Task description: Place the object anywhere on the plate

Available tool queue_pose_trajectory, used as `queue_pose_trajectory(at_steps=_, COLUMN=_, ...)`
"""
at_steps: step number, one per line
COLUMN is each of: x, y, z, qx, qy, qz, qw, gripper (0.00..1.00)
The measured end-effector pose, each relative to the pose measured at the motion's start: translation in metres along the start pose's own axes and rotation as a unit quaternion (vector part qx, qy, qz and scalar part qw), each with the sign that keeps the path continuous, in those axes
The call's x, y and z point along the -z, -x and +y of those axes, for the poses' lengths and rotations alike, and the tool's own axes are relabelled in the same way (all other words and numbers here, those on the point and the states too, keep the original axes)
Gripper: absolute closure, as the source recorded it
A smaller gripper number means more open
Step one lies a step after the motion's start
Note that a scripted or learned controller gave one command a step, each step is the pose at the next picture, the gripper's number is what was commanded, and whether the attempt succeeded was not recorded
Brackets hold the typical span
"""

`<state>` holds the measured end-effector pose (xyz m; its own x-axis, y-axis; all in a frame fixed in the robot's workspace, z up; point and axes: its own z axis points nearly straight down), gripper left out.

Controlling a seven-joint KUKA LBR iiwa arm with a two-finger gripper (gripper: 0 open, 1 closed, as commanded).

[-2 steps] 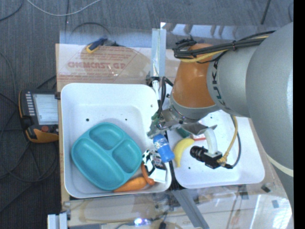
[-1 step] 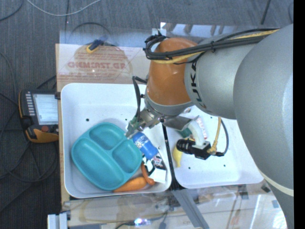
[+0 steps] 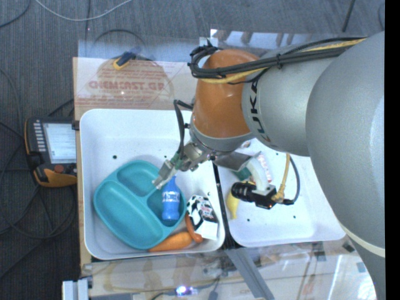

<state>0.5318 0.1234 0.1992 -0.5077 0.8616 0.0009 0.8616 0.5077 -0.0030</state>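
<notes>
Look at the bottom of the frame first. An orange carrot toy lies in the left bin, right against the low edge of the blue-green plate. Just to its right is a black-and-white thing, near the bin's right wall. I cannot tell what it is.

A bit higher up you see the blue bottle. I think this is the thing you want on the plate. It lies with its cap pointing up the frame, and it sits over the plate's right side, on the rim or just inside it. I cannot tell which.

The tool is right at the bottle's cap end, over the plate. I cannot tell if the tool is apart, together, or clamped on the bottle - it is too small and too tucked in to see.

So the job looks almost done, or maybe just done. The bottle is at the plate. What is left, I think, is to be sure the bottle rests well on the plate, and to pull the tool away.

In the right bin lie a yellow thing and a white pack - both well apart from the plate. The big grey arm fills the upper right of the frame.
</notes>
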Motion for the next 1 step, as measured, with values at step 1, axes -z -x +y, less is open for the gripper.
queue_pose_trajectory(at_steps=1, x=-0.0833, y=-0.0365, z=0.0048, qx=0.320, qy=0.004, qz=-0.002, qw=0.9473, gripper=0.00)
